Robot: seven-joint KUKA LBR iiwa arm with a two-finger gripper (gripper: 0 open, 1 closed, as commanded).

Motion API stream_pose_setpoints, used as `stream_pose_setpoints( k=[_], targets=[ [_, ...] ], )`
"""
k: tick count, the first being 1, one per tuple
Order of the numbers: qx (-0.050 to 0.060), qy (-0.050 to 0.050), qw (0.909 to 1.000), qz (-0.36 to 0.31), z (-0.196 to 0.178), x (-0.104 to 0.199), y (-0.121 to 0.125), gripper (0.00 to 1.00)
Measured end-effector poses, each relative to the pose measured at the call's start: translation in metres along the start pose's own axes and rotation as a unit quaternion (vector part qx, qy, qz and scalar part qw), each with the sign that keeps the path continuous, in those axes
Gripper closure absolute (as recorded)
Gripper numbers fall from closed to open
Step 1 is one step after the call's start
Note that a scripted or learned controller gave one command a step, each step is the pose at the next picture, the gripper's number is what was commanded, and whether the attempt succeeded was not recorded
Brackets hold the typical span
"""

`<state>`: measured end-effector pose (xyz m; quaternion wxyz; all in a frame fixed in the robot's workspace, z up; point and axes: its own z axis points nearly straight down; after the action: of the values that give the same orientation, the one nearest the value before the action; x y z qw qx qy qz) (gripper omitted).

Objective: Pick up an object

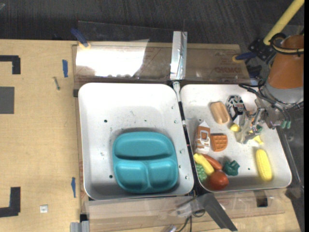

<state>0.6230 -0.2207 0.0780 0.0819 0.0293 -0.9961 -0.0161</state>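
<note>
The wooden bench (34, 129) fills the left and lower frame, and the two white bins sit side by side at its centre. The left bin (96, 110) holds a teal divided tray (144, 161) in its lower half, lying flat with its two small compartments toward the bottom of the frame. The right bin (193, 98) carries the toy food. At the upper right the arm's orange band (286, 66) shows above the grey wrist, which reaches down into the right bin's right-hand part. The gripper (251, 127) hangs low near the middle right of that bin; clutter and blur there make it impossible to tell whether it is open, closed or gripping anything.

Below it lies a yellow corn cob (263, 163), near the bin's right wall. At the bin's lower left sit a banana (203, 163), a tomato (218, 179) and a green piece (231, 167), close together. Above them are a waffle (218, 142) and a small carton (203, 137), side by side, and a bread roll (219, 112) farther up.
</note>
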Motion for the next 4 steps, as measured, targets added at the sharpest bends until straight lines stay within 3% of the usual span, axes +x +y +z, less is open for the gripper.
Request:
stream_pose_setpoints(
  k=[1, 2, 3, 4],
  targets=[
    [0.023, -0.082, 0.9955, -0.041, 0.003, 0.082, -0.001, 0.00],
    [0.015, -0.047, 0.9940, -0.098, -0.004, 0.043, -0.007, 0.00],
    [0.003, -0.006, 0.9949, -0.101, 0.000, -0.002, -0.012, 0.00],
    [0.026, -0.082, 0.9930, -0.080, 0.008, 0.111, 0.002, 0.00]
  ],
)
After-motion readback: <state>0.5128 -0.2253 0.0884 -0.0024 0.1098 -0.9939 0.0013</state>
